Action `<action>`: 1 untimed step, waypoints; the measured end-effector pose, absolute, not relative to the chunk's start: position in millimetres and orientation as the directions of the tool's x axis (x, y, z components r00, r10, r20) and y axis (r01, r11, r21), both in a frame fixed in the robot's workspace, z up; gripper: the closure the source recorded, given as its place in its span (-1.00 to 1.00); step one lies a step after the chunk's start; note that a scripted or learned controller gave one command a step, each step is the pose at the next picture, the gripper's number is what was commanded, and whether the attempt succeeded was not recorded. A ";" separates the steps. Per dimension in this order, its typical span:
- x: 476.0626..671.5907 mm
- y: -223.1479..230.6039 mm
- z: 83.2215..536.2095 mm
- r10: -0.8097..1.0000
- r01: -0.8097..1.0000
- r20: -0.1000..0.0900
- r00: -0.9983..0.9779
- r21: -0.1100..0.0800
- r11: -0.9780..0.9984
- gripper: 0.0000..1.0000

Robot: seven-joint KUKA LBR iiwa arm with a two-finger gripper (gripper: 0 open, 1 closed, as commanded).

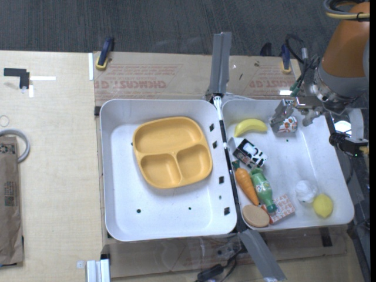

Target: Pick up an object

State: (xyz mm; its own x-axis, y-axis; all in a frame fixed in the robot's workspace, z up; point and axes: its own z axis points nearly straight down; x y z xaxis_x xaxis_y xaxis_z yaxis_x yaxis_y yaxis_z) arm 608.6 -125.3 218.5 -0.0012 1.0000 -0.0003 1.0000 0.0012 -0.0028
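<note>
My gripper (285, 122) hangs over the back of the right bin (335, 157), reaching in from the right. A small red-and-white object (287, 125) sits between its fingertips, and the gripper is shut on it. In the same bin lie a yellow banana (251, 126), a black-and-white toy (249, 153), an orange carrot (247, 185), a green bottle (263, 188), a brown round piece (255, 216), a reddish packet (283, 208), a pale clear lump (304, 190) and a yellow lemon (322, 205).
The left bin (117, 175) holds a yellow divided plate (172, 151). A grey post (220, 63) rises behind the divider between the bins. Cardboard (153, 75) lies behind both bins. Bare white floor shows in the right bin's middle, right of the toy.
</note>
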 end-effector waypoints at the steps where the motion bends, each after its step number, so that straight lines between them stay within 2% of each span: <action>1: 554.0 -134.7 112.7 0.989 0.989 -0.005 -0.145 0.021 0.145 -1.00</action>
State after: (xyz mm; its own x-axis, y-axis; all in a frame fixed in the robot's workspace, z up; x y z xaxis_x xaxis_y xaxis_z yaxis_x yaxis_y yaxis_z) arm 554.0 -134.7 112.7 -0.1447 0.9895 -0.0048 0.9892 0.1448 0.0213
